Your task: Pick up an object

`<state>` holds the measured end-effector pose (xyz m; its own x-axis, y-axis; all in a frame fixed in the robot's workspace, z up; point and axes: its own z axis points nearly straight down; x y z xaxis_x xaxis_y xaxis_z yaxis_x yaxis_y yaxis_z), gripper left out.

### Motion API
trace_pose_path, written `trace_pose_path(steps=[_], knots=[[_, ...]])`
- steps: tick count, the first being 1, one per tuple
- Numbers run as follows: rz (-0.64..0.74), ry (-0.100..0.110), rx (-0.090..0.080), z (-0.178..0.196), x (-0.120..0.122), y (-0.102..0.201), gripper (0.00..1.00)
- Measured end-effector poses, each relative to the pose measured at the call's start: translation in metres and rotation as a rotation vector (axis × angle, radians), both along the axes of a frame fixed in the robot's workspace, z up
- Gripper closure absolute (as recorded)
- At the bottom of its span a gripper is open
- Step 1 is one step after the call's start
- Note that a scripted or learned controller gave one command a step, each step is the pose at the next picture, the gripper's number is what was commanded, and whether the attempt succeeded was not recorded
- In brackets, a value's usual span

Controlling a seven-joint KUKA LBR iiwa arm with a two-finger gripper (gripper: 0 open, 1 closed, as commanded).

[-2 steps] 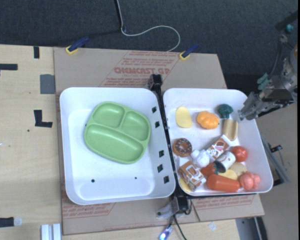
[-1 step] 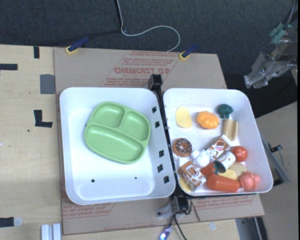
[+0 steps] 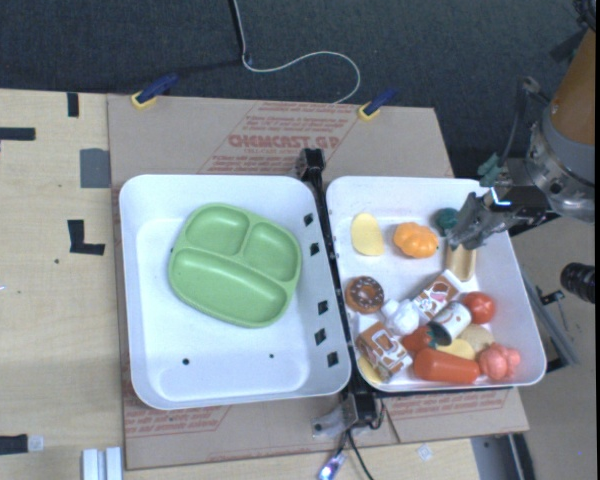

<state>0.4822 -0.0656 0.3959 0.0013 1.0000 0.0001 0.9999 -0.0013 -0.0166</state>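
Observation:
The right bin (image 3: 500,373) holds several toy foods: a yellow piece (image 3: 367,234), an orange piece (image 3: 415,240), a chocolate donut (image 3: 364,294), a red tomato (image 3: 478,307), a red sausage (image 3: 445,367) and a tan block (image 3: 461,262). My gripper (image 3: 467,230) hangs over the bin's upper right part, just above the tan block and right of the orange piece. A dark green thing (image 3: 445,218) sits beside it. I cannot make out how its fingers stand.
The left bin (image 3: 150,368) holds a green divided plate (image 3: 235,263). A black divider (image 3: 325,268) runs between the bins. The arm (image 3: 565,158) comes in from the right. A white cable (image 3: 300,63) lies on the dark floor beyond.

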Motion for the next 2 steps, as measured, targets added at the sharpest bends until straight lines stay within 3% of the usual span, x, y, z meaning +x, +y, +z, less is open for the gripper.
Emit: trace_pose_path(steps=[1, 2], knots=[[0.006, -0.007, 0.001, -0.069, 0.001, 0.043, 1.00], [0.009, -0.020, 0.001, -0.016, 0.007, 0.093, 1.00]])
